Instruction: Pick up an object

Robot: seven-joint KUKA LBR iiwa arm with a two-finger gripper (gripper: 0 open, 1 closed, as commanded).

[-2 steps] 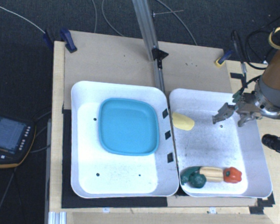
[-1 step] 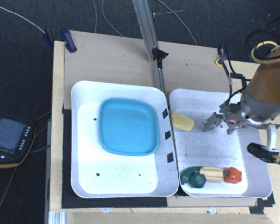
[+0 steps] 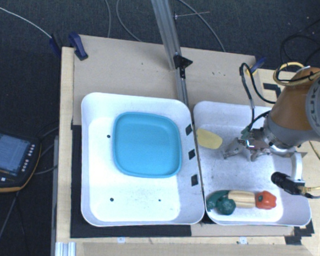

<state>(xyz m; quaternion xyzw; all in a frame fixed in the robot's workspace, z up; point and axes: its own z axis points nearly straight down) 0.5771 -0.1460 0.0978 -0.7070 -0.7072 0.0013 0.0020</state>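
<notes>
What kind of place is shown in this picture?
Probably a robotics lab. A robot arm reaches over two white bins on a bench; loose cables run across the dark floor, and a control pendant lies beside the bench.

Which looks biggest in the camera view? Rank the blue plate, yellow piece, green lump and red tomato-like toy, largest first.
1. blue plate, by far the largest.
2. yellow piece and green lump: they look about alike, so I leave them unranked.
3. red tomato-like toy, slightly smaller.
</notes>
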